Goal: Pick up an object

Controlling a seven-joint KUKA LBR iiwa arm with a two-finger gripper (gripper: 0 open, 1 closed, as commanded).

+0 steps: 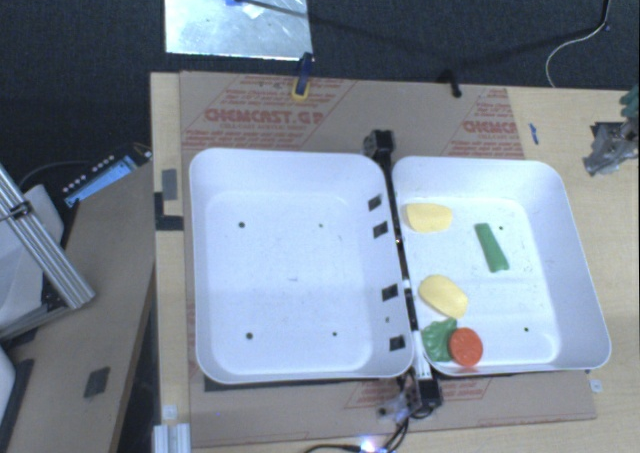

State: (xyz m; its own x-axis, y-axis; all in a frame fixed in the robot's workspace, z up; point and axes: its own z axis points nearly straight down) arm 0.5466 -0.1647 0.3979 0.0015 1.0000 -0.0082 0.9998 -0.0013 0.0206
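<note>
Two white bins sit side by side on a cardboard-covered bench (260,106), their inner rims clipped together along a dark centre seam so they stay put as one work area. The left bin (215,271) gives the arm a bare floor to drop things into.

The right bin (570,241) holds all the candidates for picking, and they lie loose and mostly apart, which leaves room for fingers to come down around one. A yellow piece (427,217) rests at the far left of that bin, close to the seam. A second yellow lump (443,294) lies nearer, also by the seam. A green bar (491,246) lies alone toward the middle, well apart from the others and likely the easiest grasp. At the near left corner a green leafy toy (437,338) and a red disc (466,346) touch each other, crowded against the rim, a harder target.

At the far right edge, well clear of both bins, a small grey part of the gripper (610,148) hangs above the bench, parked out of the camera's way; whether it is released or clenched cannot be told. Nothing is between it and the objects, so the pick has not yet begun.
</note>
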